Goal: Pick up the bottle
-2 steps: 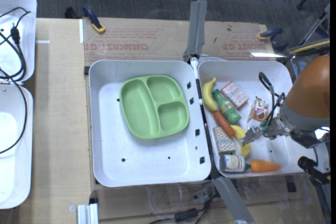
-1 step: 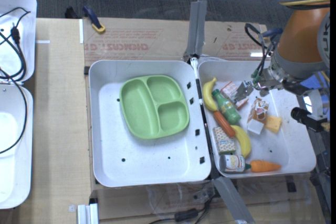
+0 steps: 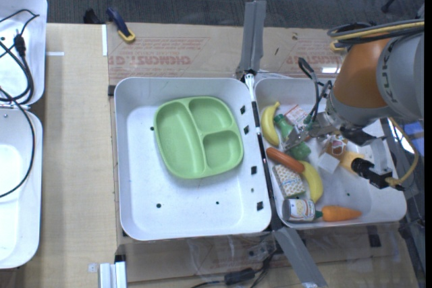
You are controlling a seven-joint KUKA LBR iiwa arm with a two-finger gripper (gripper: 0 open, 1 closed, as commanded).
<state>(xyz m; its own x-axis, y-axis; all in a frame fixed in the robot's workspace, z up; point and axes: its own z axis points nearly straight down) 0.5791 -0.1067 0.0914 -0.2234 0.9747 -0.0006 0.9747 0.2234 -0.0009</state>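
End effector: low in the right bin; open or closed state could not be told.
Bottle: green, in the right bin, between the upper banana and the end effector.
Left bin: held a green divided plate.

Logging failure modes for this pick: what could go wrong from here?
1. The gripper sits low among the upper banana and long carrot, away from what looks like the bottle; it may grab the wrong item.
2. The bottle seems to lie on its side by the near wall of the right bin, beside the small carrot; it could roll, or the wall could hinder the grasp.
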